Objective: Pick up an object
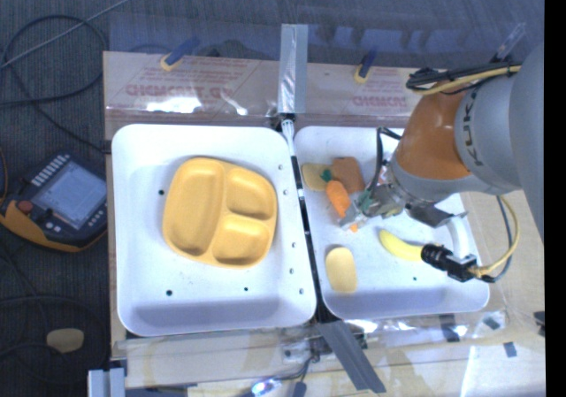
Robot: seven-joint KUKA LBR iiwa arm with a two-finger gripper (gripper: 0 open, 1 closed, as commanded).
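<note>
My gripper (364, 207) reaches down into the right bin (442, 298) from the right, its tip just right of an orange carrot (337, 198). Behind the carrot lies a brown bread-like piece (349, 171), and a pale yellow slice (313, 177) sits at its left. A yellow banana (400, 246) lies to the lower right of the gripper. A pale yellow oval piece (340, 268) rests near the bin's front. The arm's grey body and orange band hide the back right of the bin.
The left bin (141, 298) holds a yellow divided tray (221, 211). A black and yellow cable end (453, 264) hangs over the right bin beside the banana. A teach pendant (53, 201) lies on the floor at the left.
</note>
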